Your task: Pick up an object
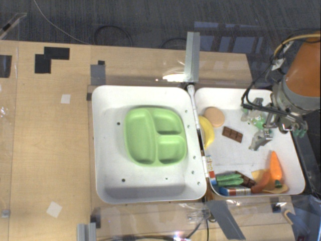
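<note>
My gripper [261, 137] hangs over the right part of the right bin [235, 157], below the arm's orange band [304, 74]. Nothing can be seen held in it. Beside it to the left lies a brown chocolate bar [232, 134], and a greenish clear object [254, 118] shows just above it. An orange carrot [275, 165] lies below the gripper, near the bin's front right corner. A round tan biscuit [214, 116] and a yellow banana [206, 131] sit at the bin's left side.
The left bin [113, 174] holds a green divided plate [154, 136]. Green and red items [231, 179] crowd the right bin's front edge. A metal post [191, 59] stands behind the wall between the bins.
</note>
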Tool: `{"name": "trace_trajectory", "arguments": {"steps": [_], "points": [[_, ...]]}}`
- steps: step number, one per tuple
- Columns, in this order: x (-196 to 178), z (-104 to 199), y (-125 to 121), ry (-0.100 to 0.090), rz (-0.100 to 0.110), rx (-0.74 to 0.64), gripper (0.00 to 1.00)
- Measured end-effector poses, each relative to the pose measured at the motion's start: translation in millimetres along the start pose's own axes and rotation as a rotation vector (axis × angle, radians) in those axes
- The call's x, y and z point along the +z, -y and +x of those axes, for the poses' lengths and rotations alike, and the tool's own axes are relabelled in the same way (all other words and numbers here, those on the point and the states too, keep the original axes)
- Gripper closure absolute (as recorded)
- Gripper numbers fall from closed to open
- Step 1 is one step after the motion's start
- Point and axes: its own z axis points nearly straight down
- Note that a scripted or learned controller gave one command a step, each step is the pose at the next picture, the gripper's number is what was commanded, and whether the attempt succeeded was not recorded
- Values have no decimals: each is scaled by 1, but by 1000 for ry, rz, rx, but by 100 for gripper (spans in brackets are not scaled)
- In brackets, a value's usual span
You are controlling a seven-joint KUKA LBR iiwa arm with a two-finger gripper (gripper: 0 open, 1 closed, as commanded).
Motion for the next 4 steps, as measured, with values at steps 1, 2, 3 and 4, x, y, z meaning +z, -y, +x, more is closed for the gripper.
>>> {"name": "trace_trajectory", "arguments": {"steps": [1, 2, 3, 4], "points": [[110, 11, 36, -10, -3, -121, 0], [152, -22, -15, 7, 1, -258, 0], [137, -27, -16, 26, 4, -263, 100], [-15, -70, -41, 18, 1, -202, 100]]}}
